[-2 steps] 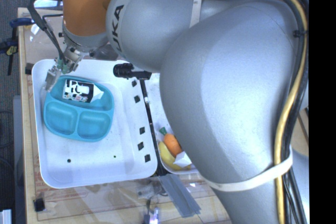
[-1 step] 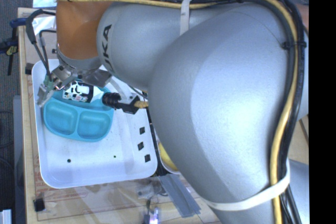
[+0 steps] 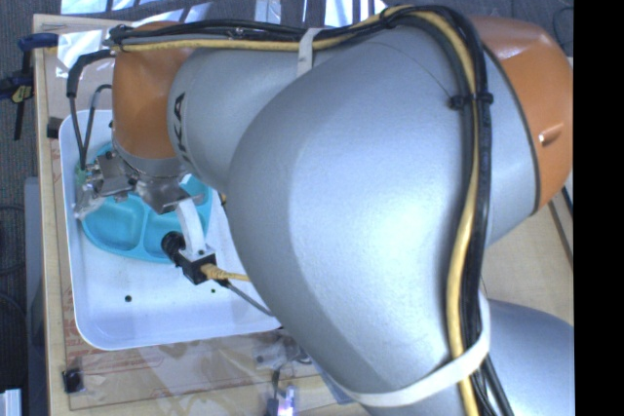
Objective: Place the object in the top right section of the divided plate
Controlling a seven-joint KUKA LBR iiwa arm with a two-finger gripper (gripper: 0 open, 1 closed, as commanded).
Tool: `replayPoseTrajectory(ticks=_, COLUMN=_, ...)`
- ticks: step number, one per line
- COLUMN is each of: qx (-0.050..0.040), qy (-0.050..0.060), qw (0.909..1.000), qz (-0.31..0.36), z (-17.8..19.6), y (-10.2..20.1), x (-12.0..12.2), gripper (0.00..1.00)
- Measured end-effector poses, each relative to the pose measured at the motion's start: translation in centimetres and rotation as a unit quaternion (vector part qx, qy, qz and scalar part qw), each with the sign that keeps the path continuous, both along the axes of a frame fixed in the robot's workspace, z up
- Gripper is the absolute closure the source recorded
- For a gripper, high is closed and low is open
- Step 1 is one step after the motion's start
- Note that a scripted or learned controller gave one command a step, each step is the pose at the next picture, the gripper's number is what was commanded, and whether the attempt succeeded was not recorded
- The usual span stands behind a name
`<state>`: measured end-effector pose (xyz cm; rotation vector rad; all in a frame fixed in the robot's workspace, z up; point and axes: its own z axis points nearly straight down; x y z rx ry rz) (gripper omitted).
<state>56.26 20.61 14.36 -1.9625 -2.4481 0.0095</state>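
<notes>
We see the claw (image 3: 97, 182) over the blue divided plate (image 3: 122, 227) (white bin (image 3: 146, 321) beneath it); whether it is spread or pinching, we cannot tell.

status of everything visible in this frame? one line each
Blue divided plastic plate: lying flat in the left bin, mostly covered by the arm.
Shallow white left bin: on the bench, holding the plate.
Grey arm with orange band: stretched over the bins, wrist down over the plate.
Claw: low over the plate's upper part; finger state and any held object cannot be made out.
</notes>
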Motion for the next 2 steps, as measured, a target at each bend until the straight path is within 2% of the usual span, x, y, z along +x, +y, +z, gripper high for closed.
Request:
replayPoseTrajectory(ticks=1, qx=0.0006, qy=0.000, qw=0.9985, qz=0.055, z=-1.4, y=0.1, x=0.8, gripper=0.00)
replayPoseTrajectory(ticks=2, qx=0.0027, qy=-0.008, qw=0.9917, qz=0.128, z=-2.9, y=-1.6, x=-6.1, gripper=0.00)
